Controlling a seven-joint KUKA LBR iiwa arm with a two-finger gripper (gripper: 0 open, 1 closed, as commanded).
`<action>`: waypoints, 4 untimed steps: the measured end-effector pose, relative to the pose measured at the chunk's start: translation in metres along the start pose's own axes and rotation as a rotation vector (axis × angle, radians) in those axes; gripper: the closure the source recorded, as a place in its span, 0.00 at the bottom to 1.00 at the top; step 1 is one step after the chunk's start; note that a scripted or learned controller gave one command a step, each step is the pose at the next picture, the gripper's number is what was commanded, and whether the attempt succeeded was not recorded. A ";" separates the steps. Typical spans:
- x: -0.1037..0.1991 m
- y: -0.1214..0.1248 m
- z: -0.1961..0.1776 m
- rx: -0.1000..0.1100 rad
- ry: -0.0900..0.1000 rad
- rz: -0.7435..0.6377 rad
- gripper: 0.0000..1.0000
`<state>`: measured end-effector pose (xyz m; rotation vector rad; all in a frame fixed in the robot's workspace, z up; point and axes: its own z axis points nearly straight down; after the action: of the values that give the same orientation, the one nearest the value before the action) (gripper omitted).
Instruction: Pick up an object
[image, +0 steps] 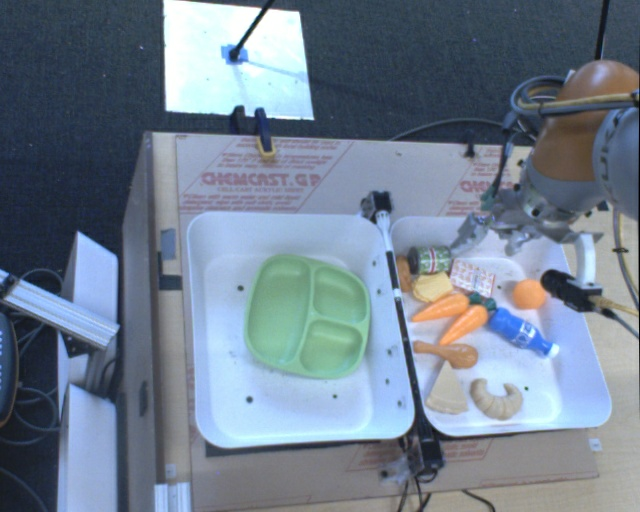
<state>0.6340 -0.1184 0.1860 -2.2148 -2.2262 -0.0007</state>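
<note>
Left bin (215, 330) held a green divided plate (307, 315), lying flat. Right bin (580, 395): small can (430, 260) on its side, two carrots (452, 315), cheese wedge (449, 390), croissant (497, 398), blue bottle (522, 332), orange ball (529, 293). My arm came in from the right, orange band uppermost. My gripper (497, 232) hung above the right bin's far edge, fingers spread apart, nothing between them. Bench sat on dark carpet.
</note>
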 end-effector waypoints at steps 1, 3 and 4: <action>-0.016 -0.028 0.055 0.000 -0.001 0.004 0.00; 0.020 -0.077 0.097 -0.014 0.001 0.002 0.00; 0.000 0.006 0.104 0.035 0.007 0.009 0.00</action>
<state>0.6398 -0.1181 0.0825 -2.2041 -2.1951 0.0298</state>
